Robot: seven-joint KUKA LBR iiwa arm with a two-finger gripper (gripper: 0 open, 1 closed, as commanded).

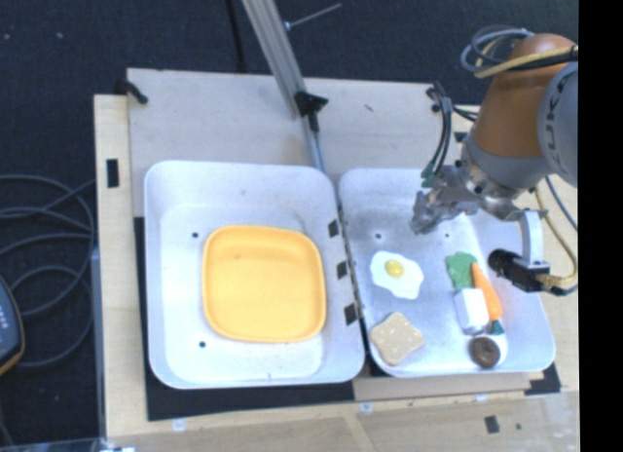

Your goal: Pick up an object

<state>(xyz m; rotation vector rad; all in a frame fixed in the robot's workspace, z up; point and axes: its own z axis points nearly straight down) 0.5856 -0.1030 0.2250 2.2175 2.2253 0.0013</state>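
The right bin [384, 192] holds a fried egg [396, 275] near its middle and a slice of toast [396, 337] at its front left. Along its right side lie a green piece [459, 270], an orange carrot [487, 291], a white piece [471, 308] and a brown round piece [484, 350]. My gripper [426, 218] hangs over the back middle of this bin, above and to the right of the egg, with nothing visibly held in it.
The left bin [170, 197] holds a yellow square plate [264, 282]. A slanted metal rail [277, 46] reaches down to the seam between the bins at the back. Cables lie off the bench at the left.
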